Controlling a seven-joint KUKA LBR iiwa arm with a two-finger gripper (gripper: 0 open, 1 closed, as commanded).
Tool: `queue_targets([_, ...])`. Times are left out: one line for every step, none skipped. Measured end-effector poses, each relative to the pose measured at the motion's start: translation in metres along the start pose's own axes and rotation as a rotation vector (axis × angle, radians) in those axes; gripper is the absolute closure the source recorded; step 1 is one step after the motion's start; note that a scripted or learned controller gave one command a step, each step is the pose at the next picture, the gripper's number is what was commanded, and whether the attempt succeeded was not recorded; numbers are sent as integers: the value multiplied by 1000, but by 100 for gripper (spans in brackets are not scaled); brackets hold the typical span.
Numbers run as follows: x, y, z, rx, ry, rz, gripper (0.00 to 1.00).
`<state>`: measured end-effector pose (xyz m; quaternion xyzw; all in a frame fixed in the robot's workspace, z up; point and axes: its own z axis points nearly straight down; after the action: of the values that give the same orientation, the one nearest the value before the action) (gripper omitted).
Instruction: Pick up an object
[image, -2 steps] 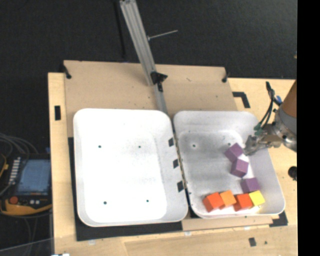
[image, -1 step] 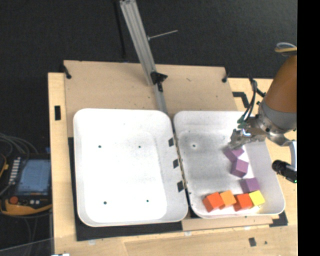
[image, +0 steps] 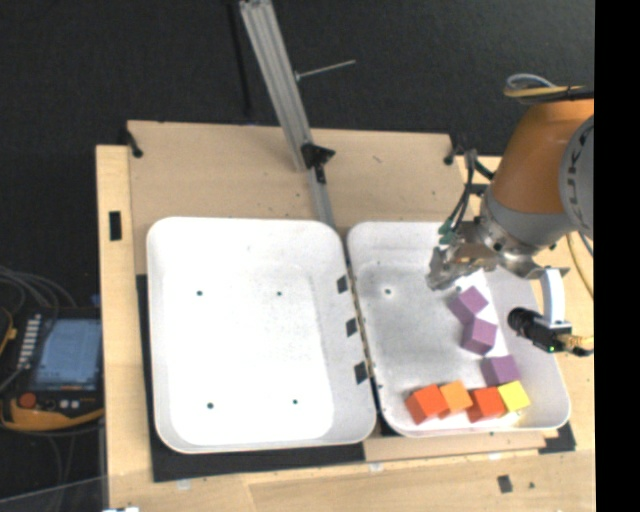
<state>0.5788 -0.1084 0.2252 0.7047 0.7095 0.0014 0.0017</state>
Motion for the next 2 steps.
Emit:
queue_targets([46, 12, -11, -1, 1, -1, 100])
queue_targets([99, 26, -1, -1, -1, 0, 100])
